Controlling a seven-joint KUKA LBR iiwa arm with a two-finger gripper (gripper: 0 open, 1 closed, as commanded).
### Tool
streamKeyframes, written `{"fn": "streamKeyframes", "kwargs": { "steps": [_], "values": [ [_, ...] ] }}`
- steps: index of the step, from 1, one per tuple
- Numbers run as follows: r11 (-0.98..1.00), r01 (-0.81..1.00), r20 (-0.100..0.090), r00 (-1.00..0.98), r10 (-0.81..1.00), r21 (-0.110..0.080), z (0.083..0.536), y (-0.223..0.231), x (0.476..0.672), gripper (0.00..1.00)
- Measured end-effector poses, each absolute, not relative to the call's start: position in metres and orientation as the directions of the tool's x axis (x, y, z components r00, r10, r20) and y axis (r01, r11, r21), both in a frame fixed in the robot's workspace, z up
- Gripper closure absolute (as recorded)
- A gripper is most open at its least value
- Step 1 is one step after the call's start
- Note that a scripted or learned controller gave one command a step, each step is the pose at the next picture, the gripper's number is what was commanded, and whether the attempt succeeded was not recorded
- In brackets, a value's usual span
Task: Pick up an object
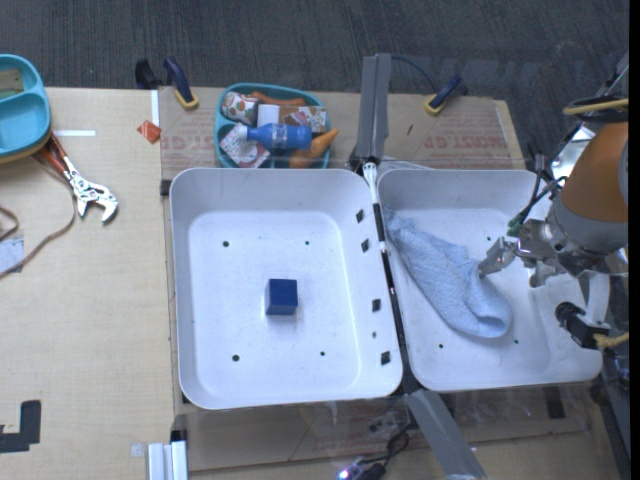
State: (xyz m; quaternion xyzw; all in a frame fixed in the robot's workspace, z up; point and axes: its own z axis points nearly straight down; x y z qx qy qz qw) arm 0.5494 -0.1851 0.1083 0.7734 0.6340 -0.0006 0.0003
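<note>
The bench (90, 308) carries two shallow white bins side by side. The left bin (200, 268) holds one small blue cube (282, 296), resting flat near the bin's centre, well apart from every wall. The right bin (520, 353) holds a light blue cloth (445, 278), lying crumpled in a diagonal band from the bin's back-left corner toward its middle.

The arm (595, 183) reaches in over the right bin's right edge. The gripper (520, 258) hangs just beside the cloth's right margin; its fingers appear spread and nothing sits between them.

Handling assessment, cloth: soft, light, limp. It is likely to drape and sag when lifted. Take hold at a raised fold, preferably the bunched lower end nearest the gripper, and pinch through several layers.

Handling assessment, cube: rigid and probably light, with flat parallel faces. Close on two opposite side faces, squarely, to prevent twisting out.

A small tub (272, 128) of assorted items stands at the bench's back edge, behind the left bin.
</note>
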Motion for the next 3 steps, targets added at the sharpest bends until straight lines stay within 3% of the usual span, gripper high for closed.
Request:
{"fn": "streamKeyframes", "kwargs": {
  "steps": [1, 2, 3],
  "values": [
    [-0.007, 1.0, -0.001, 0.007, 1.0, 0.001, 0.093, -0.198, 0.513, 0.0],
    [0.064, 0.998, 0.001, -0.064, 0.998, 0.0, 0.092, -0.155, 0.478, 0.0],
    [-0.065, 0.998, 0.0, 0.065, 0.998, 0.0, 0.092, -0.134, 0.535, 0.0]
  ]
}}
